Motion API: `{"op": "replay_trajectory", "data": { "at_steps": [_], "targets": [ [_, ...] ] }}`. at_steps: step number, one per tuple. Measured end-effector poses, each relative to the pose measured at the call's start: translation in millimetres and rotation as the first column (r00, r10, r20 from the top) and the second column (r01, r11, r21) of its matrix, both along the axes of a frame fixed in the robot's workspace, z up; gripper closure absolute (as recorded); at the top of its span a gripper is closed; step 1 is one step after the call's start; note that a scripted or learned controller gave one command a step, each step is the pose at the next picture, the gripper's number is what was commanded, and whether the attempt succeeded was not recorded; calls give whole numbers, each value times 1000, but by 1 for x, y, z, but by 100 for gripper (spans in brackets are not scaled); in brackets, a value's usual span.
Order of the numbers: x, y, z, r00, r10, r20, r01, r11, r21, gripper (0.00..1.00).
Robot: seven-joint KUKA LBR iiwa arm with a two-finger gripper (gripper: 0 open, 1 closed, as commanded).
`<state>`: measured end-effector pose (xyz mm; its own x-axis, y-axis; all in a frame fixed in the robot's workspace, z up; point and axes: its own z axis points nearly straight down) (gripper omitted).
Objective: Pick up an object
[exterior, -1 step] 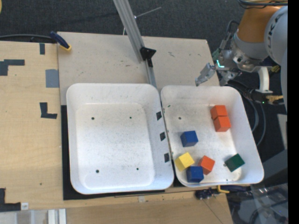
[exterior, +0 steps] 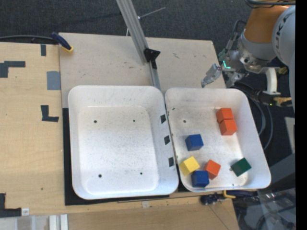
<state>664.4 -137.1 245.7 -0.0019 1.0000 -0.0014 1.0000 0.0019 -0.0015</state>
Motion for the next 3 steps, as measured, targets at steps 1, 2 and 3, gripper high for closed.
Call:
{"op": "replay_trajectory", "data": {
  "at_steps": [1, 2, 3],
  "targets": [
    [6, -6, -50, 1000, -1, -4, 1, 1000, 0, 0],
    [5, -6, -115, 1000, -1, -7, 1, 1000, 1, 0],
    [3, -5, -157, 1000, 0, -4, 0, 1000, 1, 0]
  ]
}}
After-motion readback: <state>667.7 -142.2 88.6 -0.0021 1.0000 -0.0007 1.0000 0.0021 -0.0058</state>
